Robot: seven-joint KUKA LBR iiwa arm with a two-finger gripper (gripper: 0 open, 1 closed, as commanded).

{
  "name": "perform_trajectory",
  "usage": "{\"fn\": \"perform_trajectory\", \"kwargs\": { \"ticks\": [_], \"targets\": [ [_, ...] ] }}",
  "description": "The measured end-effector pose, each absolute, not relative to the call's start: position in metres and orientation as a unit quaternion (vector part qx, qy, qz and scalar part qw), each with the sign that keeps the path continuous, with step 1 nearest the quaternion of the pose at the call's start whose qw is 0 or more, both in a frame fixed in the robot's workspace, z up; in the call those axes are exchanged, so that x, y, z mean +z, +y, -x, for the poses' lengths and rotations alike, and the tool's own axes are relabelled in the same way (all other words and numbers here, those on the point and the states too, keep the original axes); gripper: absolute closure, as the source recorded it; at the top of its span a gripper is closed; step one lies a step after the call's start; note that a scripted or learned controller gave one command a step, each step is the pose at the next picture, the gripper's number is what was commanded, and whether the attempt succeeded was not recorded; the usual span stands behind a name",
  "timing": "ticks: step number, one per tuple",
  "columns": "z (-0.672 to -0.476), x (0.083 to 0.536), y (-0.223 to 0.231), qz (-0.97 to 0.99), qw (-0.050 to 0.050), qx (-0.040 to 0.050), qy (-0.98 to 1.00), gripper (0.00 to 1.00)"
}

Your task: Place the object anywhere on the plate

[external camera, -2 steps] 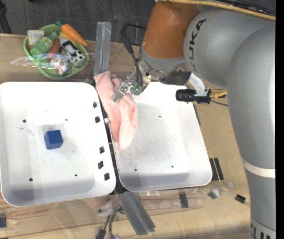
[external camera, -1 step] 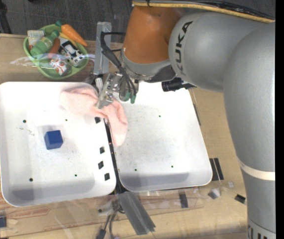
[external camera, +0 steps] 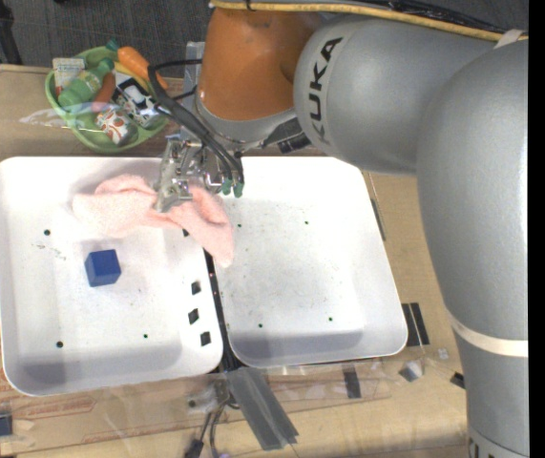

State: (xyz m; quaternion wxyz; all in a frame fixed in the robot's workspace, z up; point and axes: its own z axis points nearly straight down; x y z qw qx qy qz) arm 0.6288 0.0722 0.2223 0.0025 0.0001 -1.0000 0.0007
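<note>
A pink cloth (external camera: 143, 208) lies bunched in the upper part of the left bin (external camera: 24, 351). One end of it trails over the divider toward the right bin (external camera: 348, 303). My gripper (external camera: 171, 196) comes down from the orange-banded wrist onto the cloth's upper middle. Its fingers are pinched together on a raised fold of the fabric. A small blue cube (external camera: 103, 267) rests on the left bin's floor, below and to the left of the gripper and apart from the cloth.
A green bowl (external camera: 100, 134) full of assorted small items stands on the bench behind the left bin. The big grey arm covers the view's right side and hangs over the right bin's back edge. Tape strips (external camera: 258, 408) lie at the bench front.
</note>
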Motion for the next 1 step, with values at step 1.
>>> {"fn": "perform_trajectory", "kwargs": {
  "ticks": [1],
  "targets": [
    [-0.6289, 0.2226, 0.0721, 0.000, 0.002, 0.0007, -1.000, 0.00]
  ]
}}
